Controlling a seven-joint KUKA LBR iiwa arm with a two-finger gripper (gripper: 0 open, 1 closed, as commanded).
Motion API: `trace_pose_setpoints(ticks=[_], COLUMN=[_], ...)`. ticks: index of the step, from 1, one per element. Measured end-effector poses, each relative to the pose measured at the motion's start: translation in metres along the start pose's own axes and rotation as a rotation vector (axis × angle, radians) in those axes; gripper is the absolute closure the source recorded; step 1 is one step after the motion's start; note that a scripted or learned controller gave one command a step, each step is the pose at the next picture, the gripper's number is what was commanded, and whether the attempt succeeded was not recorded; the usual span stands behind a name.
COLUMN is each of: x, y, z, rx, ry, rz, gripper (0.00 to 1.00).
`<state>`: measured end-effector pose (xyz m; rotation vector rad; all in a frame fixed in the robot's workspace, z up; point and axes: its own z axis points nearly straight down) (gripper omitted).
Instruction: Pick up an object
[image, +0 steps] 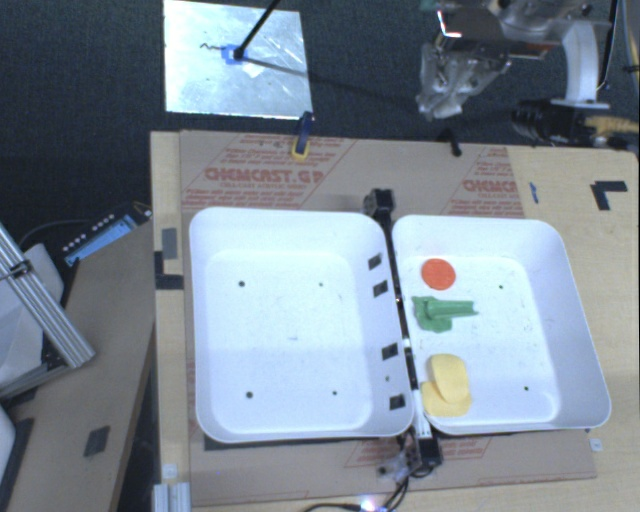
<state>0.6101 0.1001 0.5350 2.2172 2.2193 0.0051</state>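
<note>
Here we see the tool (443, 100) blurred beyond the bench's (250, 165) far edge, so we cannot tell its state; orange disc (438, 273), green piece (440, 312) and yellow piece (449, 384) lie in the right bin (560, 330).

1. Two bins stand side by side on the bench (560, 180), touching along their inner edges: the left bin (215, 330) and the right bin (570, 300).
2. Three things lie in the right bin, all close to its left wall, in a row from back to front.
3. The round piece (438, 273) lies farthest back.
4. The flat toy (441, 312) lies just in front of it, in the middle of the row.
5. The rounded block (447, 384) lies nearest the front, near the front left corner.
6. The pincer (447, 98) hangs behind the right bin, above the back edge of the bench, well apart from the three things.
</note>
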Motion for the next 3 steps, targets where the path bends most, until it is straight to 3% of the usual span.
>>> trace_pose_setpoints(ticks=[1,2,3], x=[0.002,0.048,0.120], y=[0.060,0.057,-0.002], z=[-0.001,0.141,0.128], rx=[-0.002,0.016,0.005], ry=[0.001,0.000,0.004], rz=[-0.001,-0.007,-0.010], gripper=[1.00,1.00,1.00])
